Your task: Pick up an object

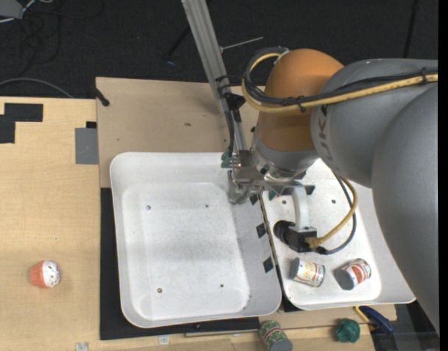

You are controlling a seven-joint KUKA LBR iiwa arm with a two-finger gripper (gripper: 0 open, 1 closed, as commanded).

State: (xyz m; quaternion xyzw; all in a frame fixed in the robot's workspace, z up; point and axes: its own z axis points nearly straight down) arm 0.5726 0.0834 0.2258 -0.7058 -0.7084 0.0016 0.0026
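Nearest the lower edge, a dark jar-like thing (273, 335) and a green crumpled lump (348, 330) are seen on the tabletop (34, 196), just outside the 2 white bins. Within the right bin (328, 196), 2 things are placed side by side near its front rim: a small pale can (308, 272) lying on its side and, just to its right, a red-and-white can (353, 273) with a grey end, also on its side. The 2 are close together but apart. The left bin (180, 254) is set touching the right one along a shared edge. The hand (244, 194) is positioned over that shared edge, toward the far end of the bins, well apart from both cans. Whether the hand is clenched or released cannot be told, since it is seen from above and is crowded by the wrist. A slanted metal rail (208, 50) is seen behind it. Far to the left, a small orange-and-white ball (45, 274) is resting on the tabletop, well apart from the left bin.
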